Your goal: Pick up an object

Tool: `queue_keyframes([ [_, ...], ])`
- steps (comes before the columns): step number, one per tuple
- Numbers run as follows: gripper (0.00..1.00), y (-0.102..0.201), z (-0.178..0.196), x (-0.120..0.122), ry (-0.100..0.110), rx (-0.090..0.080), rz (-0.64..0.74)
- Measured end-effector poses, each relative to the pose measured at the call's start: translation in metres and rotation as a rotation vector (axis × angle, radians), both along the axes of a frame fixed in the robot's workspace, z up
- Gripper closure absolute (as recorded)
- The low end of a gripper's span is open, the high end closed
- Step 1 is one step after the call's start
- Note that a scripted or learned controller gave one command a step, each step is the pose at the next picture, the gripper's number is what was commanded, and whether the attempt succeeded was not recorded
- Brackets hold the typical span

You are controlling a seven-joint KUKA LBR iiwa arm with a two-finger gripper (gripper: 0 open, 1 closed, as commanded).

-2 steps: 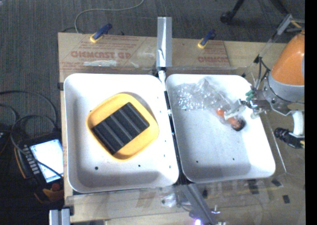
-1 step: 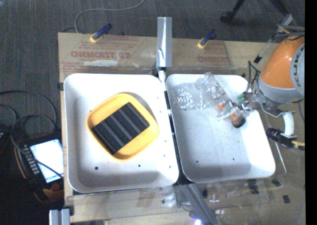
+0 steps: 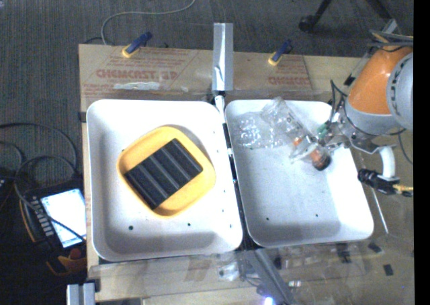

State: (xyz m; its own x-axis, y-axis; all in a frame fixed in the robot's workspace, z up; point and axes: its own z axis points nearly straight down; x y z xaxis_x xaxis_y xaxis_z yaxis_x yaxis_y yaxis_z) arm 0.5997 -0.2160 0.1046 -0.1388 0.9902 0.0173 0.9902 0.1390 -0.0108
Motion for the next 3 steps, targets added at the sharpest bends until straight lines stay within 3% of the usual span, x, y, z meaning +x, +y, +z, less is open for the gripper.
queue_keyframes([
  [3, 0.00, -0.003, 0.000, 0.037, 0.033, 0.002, 0.128],
])
